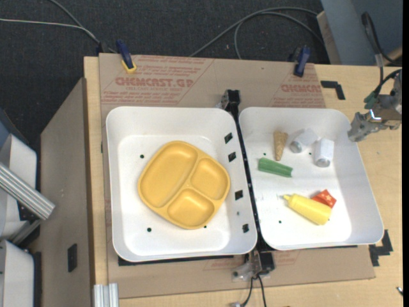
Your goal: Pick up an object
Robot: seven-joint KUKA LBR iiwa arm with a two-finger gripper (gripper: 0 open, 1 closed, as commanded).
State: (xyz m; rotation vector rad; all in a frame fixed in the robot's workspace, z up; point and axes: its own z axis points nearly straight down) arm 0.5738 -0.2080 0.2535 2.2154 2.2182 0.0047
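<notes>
Bench [77, 171] is a pale wood-look board; a brown cardboard sheet [211, 75] lying across its upper part is showing red print, "CHEMCAST GP" readable at upper left and repeated, partly cut off, at upper right. Blue clamps [125, 55] are pinning the sheet at its top edge, one left, one right [301, 59]. Left bin [118, 171], glossy white plastic with rounded corners, is holding a yellow divided plate [184, 183], smooth, rounded, three compartments, sitting at a slant mid-bin. Black clips [231, 98] are running down the seam between the bins. Right bin [358, 229], same white plastic, is carrying the small objects: a tan ridged ice-cream cone [280, 144] toward the upper left, point down; a flat green block [275, 167] just below it, lying slantwise; two pale grey-white cylinders, one [301, 141] just right of the cone and one [323, 152] further right, near each other, whether touching can't tell; a yellow squeeze bottle [307, 208] lying on its side lower centre, nozzle pointing left; a small red piece [325, 198] touching or just beside the bottle's upper right end. Gripper [365, 125], grey metal, is sitting at the far right of frame over the right bin's upper-right rim, well apart from every object; jaws' state can't tell from this angle. Nothing is showing between them.
</notes>
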